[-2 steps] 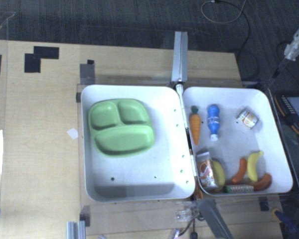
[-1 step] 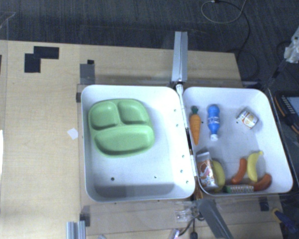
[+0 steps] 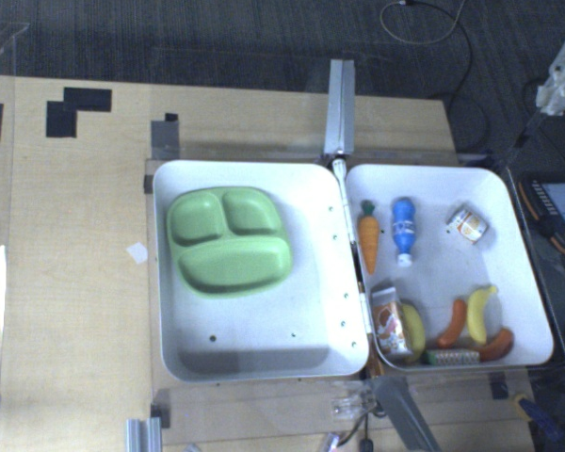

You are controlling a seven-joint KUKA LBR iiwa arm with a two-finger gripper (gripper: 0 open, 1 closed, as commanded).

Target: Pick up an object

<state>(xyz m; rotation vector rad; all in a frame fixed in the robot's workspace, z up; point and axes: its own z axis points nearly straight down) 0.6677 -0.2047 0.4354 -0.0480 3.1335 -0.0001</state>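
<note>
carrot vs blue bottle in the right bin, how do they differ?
Colour: the carrot is orange with a green top; the blue bottle is blue with a white cap end.
Shape: the carrot tapers to a point; the bottle is rounder and wider.
Position: the carrot lies close to the right bin's left wall; the bottle lies further toward the middle.
Shared: both lie flat, roughly parallel, side by side and apart.
</note>
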